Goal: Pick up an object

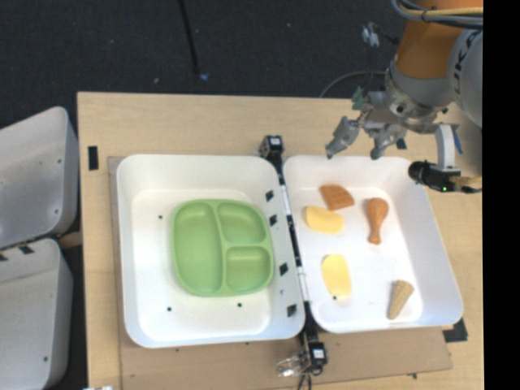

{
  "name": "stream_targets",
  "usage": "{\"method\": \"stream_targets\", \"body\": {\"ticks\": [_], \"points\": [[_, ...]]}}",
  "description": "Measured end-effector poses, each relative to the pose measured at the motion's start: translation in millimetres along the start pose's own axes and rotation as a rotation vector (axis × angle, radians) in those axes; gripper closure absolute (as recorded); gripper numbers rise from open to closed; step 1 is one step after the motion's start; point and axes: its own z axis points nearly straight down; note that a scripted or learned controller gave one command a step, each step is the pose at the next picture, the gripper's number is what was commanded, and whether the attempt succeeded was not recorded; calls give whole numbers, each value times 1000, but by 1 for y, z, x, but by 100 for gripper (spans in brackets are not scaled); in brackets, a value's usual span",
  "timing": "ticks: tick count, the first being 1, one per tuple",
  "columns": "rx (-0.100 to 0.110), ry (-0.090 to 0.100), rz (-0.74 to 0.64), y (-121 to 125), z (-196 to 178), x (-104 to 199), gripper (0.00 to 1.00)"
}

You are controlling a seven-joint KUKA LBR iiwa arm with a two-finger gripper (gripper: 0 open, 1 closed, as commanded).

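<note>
Two fingers [357, 146] spread apart, holding nothing, above right bin's [435, 242] far rim, brown wedge [336, 197] just below.

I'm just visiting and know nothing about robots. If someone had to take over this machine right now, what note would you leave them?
Gripper: open, holding nothing, hanging over the far rim of the right bin.
Right bin holds five food pieces: brown wedge, drumstick, two yellow pieces, cone.
Left bin holds a green divided tray.
Done: nothing picked.
Left: lower onto one piece, grasp, lift.

Grey arm [467, 47], orange band [435, 19], grey two-finger gripper [361, 147].
</note>
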Motion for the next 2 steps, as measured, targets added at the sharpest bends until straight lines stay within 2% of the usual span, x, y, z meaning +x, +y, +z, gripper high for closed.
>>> {"method": "stream_targets", "body": {"ticks": [1,2], "points": [[-13,0,-1,2,-8,0,0],[-8,-2,-1,-8,46,-1,0]]}}
